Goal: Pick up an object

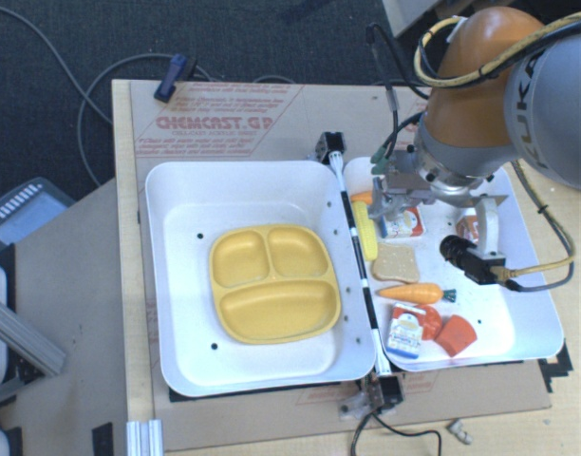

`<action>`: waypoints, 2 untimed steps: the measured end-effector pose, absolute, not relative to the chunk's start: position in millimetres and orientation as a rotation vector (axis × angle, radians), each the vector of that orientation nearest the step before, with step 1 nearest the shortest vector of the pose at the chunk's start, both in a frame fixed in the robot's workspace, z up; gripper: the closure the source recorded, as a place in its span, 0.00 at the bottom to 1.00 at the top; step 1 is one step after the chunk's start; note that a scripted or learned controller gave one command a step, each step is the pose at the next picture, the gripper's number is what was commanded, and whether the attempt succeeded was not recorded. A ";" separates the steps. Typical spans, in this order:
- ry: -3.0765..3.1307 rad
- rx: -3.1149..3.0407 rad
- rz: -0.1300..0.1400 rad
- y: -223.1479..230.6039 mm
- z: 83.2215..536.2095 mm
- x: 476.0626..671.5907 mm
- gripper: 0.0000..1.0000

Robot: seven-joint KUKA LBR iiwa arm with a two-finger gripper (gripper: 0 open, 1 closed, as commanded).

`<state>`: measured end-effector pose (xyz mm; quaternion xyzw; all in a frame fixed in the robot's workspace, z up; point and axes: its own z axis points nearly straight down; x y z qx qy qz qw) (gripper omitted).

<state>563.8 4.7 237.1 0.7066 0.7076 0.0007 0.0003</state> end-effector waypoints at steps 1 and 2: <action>2.220 2.224 -0.002 -68.9 232.9 536.4 1.00; 2.222 2.223 -0.002 -68.2 232.6 536.5 0.00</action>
